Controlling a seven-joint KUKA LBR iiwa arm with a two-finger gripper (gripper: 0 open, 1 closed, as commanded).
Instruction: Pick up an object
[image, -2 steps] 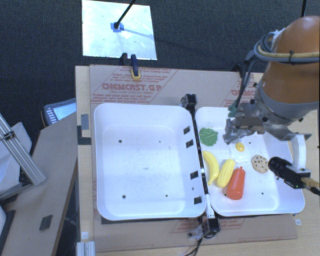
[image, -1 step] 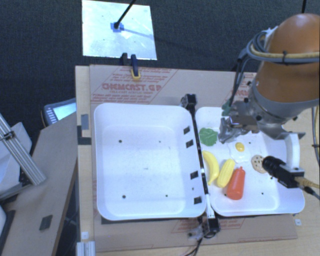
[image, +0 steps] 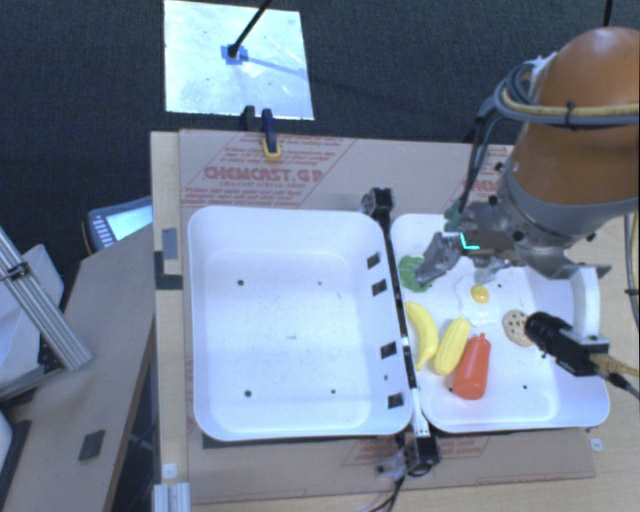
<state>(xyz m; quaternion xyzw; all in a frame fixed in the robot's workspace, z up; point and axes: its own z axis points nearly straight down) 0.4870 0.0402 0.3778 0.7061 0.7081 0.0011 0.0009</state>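
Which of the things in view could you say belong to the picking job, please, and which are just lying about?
Belonging to the job:
end effector
right bin holding banana, corn cob, red bottle, cookie, fried egg, green leafy piece

Lying about:
left bin
yellow clamp
cardboard sheet

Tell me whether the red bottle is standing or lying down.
Lying down: the red bottle rests lengthwise on the right bin's floor, beside the corn.
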